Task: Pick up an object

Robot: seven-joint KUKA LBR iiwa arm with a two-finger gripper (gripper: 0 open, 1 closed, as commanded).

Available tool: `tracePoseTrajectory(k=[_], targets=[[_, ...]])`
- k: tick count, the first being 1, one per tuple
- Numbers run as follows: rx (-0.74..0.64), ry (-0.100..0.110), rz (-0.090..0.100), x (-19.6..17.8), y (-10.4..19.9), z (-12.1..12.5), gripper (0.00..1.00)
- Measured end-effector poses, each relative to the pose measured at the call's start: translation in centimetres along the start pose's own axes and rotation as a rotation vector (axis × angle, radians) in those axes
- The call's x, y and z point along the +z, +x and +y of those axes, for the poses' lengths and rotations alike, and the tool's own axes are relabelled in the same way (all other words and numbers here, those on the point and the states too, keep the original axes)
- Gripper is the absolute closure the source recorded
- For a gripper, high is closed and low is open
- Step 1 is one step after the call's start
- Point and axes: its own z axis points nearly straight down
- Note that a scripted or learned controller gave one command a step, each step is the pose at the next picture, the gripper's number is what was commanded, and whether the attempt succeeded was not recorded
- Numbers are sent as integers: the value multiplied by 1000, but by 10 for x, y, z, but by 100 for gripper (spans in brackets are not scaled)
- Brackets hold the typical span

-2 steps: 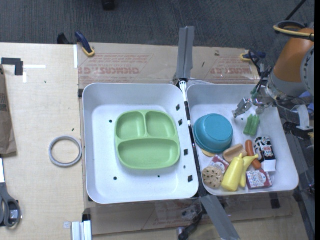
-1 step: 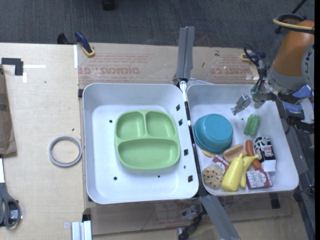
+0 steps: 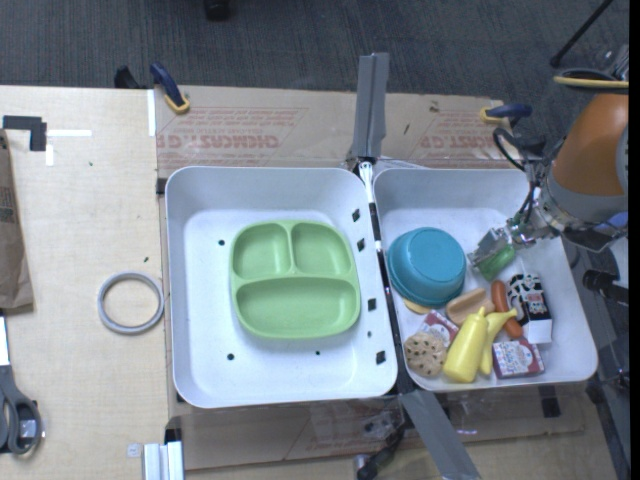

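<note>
My gripper (image 3: 503, 238) hangs low over the upper right part of the right bin (image 3: 440, 190), reaching in from the right. A small green object (image 3: 495, 260) lies right at its tip, touching or nearly touching it. Just to the left sits an upturned blue bowl (image 3: 427, 265). Toward the bin's front are a yellow mustard bottle (image 3: 467, 346), a hot dog bun (image 3: 466, 304), a cookie (image 3: 424, 353), a black and white carton (image 3: 529, 302) and a red packet (image 3: 516, 359).
The left bin (image 3: 190, 268) holds a green divided plate (image 3: 295, 278). On the bench at the left lie a grey tape ring (image 3: 130, 301) and scissors (image 3: 15, 423). A grey post (image 3: 371, 103) stands behind the two bins.
</note>
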Motion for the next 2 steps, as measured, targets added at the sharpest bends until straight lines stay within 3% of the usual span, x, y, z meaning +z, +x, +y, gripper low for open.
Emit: tracePoseTrajectory(k=[1,2], targets=[[4,-3,-2,-10,-1,0,100],[176,-4,-2,-2,33,75,100]])
